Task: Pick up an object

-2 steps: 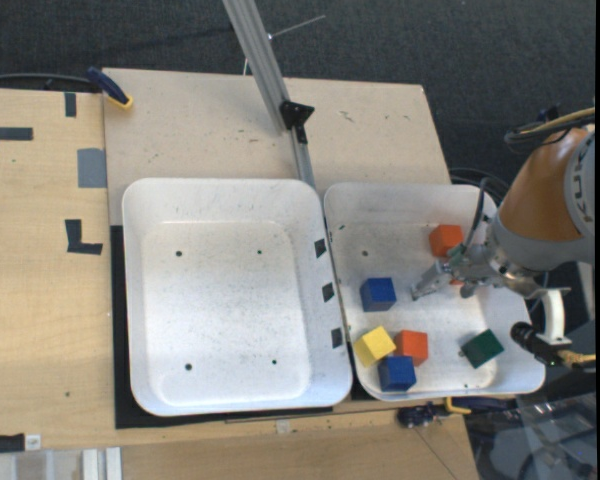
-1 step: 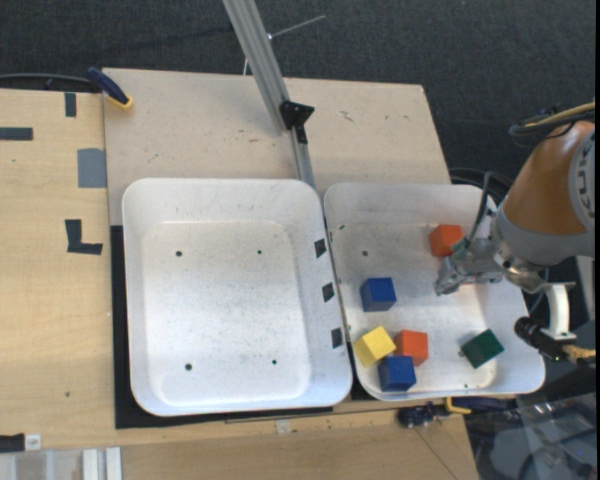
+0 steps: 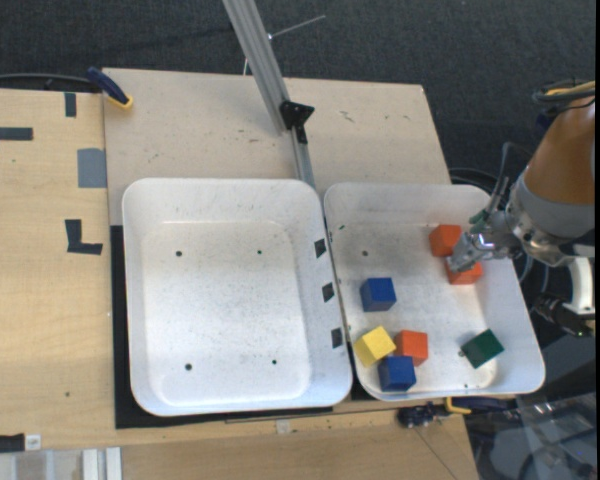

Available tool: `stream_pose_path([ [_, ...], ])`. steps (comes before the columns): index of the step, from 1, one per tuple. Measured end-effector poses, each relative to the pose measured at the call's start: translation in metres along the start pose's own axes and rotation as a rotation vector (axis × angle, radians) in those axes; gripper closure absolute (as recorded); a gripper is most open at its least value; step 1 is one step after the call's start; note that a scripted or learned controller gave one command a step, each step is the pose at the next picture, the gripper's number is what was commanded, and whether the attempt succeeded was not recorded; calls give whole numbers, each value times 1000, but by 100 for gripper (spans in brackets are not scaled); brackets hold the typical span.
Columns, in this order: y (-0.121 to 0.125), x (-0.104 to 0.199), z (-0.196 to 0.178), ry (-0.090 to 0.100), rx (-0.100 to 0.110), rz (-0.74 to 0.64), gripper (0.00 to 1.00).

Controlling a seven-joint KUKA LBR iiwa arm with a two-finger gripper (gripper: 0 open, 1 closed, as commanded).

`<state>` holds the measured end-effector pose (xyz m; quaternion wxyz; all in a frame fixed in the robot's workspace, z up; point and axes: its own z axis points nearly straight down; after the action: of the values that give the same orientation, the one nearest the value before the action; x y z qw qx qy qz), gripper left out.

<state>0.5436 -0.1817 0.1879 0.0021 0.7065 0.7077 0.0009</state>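
From the overhead camera I see two shallow white bins side by side on the bench: the left bin (image 3: pixel 220 288) and the right bin (image 3: pixel 380 218), which holds small blocks. My arm (image 3: pixel 560 178) reaches in from the right, and its claw (image 3: pixel 470 251) is down among two orange blocks near the right bin's far right side, one orange block (image 3: pixel 444 239) just to its left and a second orange block (image 3: pixel 466 274) partly under it. Also in the bin are a blue cube (image 3: pixel 378 292) near the middle, and a cluster toward the near edge: a yellow cube (image 3: pixel 375 344), an orange cube (image 3: pixel 413 345) and another blue cube (image 3: pixel 397 372), with a green block (image 3: pixel 482 348) apart at the right. My worry is that the claw sits between two close blocks, so it could nudge one aside or pinch only a corner and lose it on lifting. I cannot tell how far open the claw is, or whether it has hold of anything.
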Motion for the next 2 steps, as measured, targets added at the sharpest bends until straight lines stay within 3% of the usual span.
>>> stream_pose_path([
  [1,3,-1,-64,-1,-2,0,100],
  [2,3,0,-66,1,5,1,100],
])
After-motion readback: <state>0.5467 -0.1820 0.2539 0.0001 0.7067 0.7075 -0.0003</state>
